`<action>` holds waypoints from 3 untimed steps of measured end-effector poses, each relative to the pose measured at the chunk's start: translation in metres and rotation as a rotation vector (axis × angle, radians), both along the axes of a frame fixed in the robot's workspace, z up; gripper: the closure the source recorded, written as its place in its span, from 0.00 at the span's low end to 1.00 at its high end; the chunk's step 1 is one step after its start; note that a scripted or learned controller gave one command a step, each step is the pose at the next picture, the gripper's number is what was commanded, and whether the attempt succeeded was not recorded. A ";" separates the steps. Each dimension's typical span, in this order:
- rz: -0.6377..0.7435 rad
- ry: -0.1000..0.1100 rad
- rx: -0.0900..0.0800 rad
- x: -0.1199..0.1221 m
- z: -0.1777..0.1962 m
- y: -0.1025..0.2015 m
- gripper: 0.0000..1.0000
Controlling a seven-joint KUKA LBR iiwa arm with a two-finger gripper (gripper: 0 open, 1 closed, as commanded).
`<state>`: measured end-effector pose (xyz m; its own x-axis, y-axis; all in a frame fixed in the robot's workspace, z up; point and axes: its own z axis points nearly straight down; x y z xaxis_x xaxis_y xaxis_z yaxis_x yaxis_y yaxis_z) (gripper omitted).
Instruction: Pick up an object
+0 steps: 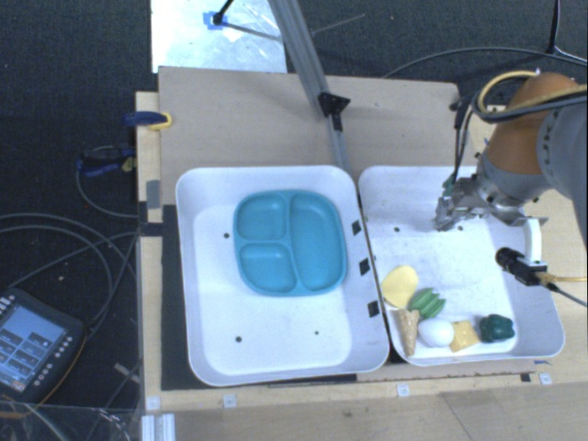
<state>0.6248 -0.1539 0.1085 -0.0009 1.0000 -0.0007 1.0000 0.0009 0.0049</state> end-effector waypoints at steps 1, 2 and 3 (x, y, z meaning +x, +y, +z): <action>0.006 -0.004 -0.001 0.009 0.059 0.006 1.00; 0.006 -0.003 -0.001 0.011 0.113 0.006 1.00; 0.011 0.000 0.002 0.019 0.126 0.062 1.00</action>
